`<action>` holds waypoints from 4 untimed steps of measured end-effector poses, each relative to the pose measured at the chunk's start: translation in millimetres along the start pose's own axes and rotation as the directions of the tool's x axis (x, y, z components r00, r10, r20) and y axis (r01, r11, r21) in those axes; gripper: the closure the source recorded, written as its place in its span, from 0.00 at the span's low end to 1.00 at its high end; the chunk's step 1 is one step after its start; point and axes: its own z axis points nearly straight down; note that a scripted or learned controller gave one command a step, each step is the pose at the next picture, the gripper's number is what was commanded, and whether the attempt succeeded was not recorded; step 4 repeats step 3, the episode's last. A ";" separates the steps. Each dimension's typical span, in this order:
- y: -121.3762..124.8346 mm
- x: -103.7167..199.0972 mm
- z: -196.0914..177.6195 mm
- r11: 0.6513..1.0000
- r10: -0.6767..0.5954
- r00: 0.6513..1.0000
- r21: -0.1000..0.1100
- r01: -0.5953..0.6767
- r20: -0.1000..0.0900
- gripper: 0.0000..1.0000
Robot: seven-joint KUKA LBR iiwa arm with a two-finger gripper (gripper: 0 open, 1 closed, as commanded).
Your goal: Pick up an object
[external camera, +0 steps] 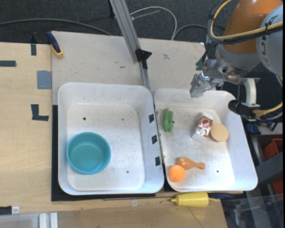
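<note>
1 grey arm w/ an orange band reaches in over the far right corner of the right bin (pixel 242 175). Its gripper (pixel 199 87) hangs just above the far rim of the right bin, near the middle of that rim. It has nothing in it that I can see. I can't tell if it's open or closed, it's too small & dark from here.

Things to pick, all in the right bin:
- a green toy (pixel 167 119) lies by the bin's left wall, in the far half.
- a little red & white box (pixel 204 127) sits near the bin's middle, more to the right side, below the gripper & apart from it.
- a flat tan round thing (pixel 220 132) touches the box, on the side nearer the bin's right wall.
- a tan toy like a chicken leg (pixel 192 164) lies in the near half of the bin.
- an orange ball (pixel 177 173) sits just beside the leg toy, close to the bin's near left corner.

A yellow bottle (pixel 192 199) lies outside the right bin, along its near rim. The left bin (pixel 104 91) touches the right bin's left wall & has 1 blue bowl (pixel 89 152) in it, well apart from the right bin. A grey metal pole (pixel 128 27) slants up from behind where the 2 bins meet.
</note>
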 end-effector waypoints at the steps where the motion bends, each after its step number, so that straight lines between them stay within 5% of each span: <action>1: -15.3 45.3 16.6 1.000 0.001 1.000 0.001 -0.001 0.001 1.00; 3: -55.9 141.2 25.1 1.000 -0.001 1.000 0.001 0.001 0.000 1.00; 4: -55.9 141.2 25.1 1.000 -0.001 1.000 0.001 0.001 0.000 1.00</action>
